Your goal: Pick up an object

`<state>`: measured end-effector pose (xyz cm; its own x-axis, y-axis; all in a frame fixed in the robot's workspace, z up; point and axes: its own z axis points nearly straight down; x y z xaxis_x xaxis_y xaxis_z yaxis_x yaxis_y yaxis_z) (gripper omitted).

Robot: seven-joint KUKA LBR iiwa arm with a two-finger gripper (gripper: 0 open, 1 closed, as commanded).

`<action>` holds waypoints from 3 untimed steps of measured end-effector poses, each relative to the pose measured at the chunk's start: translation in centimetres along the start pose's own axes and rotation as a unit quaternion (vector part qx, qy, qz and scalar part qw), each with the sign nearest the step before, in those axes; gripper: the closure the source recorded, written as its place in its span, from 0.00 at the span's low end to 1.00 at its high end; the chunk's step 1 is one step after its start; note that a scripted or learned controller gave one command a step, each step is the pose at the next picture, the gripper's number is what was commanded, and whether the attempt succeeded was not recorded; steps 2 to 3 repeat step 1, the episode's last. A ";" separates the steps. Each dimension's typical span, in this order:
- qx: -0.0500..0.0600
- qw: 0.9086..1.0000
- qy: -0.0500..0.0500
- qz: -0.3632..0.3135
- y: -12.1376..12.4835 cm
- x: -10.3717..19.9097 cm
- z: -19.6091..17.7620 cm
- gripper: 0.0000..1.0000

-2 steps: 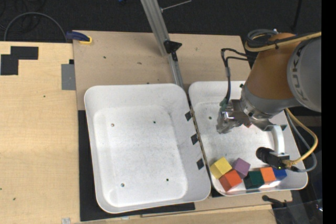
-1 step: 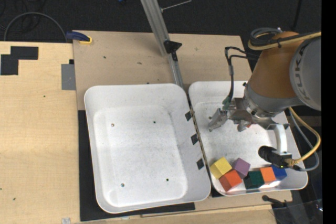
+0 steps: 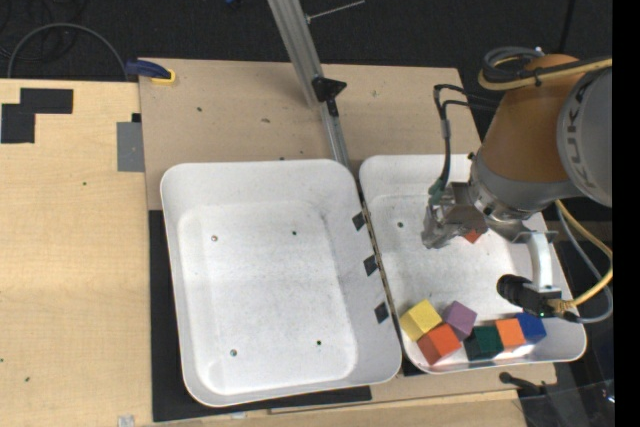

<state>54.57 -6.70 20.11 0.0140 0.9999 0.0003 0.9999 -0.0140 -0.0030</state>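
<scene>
jaws (image 3: 443, 233) low over the right white plastic bin (image 3: 400, 177), can't tell spread or pinched. small red object (image 3: 470, 236) just beside them, arm side. coloured cube cluster (image 3: 470, 327) sits well nearer the front rim.

Even, fairly bright light falls from above on the table (image 3: 250, 105) and both white bins, with soft, short shadows. The left bin (image 3: 190, 190) looks faintly washed out. The top of the frame is dark, and the picture is slightly grainy.
</scene>
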 end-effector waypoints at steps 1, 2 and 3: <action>-0.001 1.000 0.002 -0.011 -2.3 12.7 -3.2 1.00; -0.001 1.000 0.002 -0.011 -2.3 12.7 -3.2 1.00; -0.001 1.000 0.002 -0.011 -2.3 12.7 -3.2 1.00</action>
